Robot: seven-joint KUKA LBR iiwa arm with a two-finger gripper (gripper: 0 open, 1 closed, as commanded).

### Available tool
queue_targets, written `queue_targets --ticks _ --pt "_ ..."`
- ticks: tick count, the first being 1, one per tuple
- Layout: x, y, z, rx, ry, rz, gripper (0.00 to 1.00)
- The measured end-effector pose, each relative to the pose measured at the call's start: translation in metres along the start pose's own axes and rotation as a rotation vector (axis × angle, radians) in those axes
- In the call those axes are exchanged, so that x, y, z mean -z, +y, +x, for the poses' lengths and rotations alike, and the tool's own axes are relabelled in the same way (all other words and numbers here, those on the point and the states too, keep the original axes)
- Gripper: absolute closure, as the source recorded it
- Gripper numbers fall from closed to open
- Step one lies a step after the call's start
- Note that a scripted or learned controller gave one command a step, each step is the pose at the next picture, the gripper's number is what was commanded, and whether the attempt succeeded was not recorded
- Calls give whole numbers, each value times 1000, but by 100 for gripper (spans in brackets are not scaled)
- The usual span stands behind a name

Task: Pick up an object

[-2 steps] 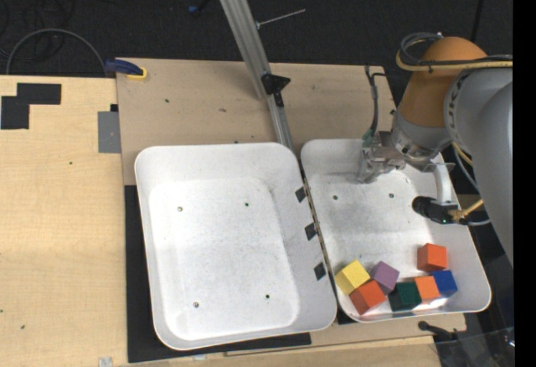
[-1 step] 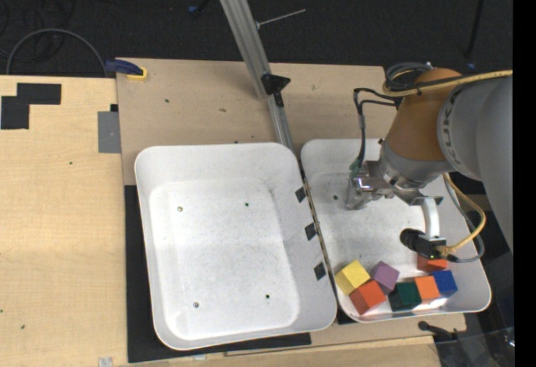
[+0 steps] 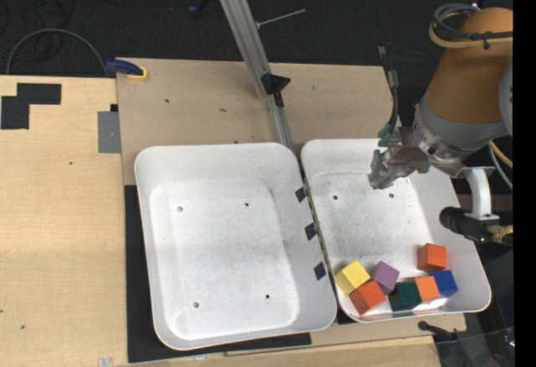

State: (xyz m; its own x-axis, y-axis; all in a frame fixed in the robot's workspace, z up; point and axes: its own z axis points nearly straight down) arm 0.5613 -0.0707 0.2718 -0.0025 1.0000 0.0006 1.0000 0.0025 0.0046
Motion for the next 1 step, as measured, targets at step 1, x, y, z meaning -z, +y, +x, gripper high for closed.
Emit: queue_targets --ticks 1 --pt "121 -44 30 0 0 -2 100"
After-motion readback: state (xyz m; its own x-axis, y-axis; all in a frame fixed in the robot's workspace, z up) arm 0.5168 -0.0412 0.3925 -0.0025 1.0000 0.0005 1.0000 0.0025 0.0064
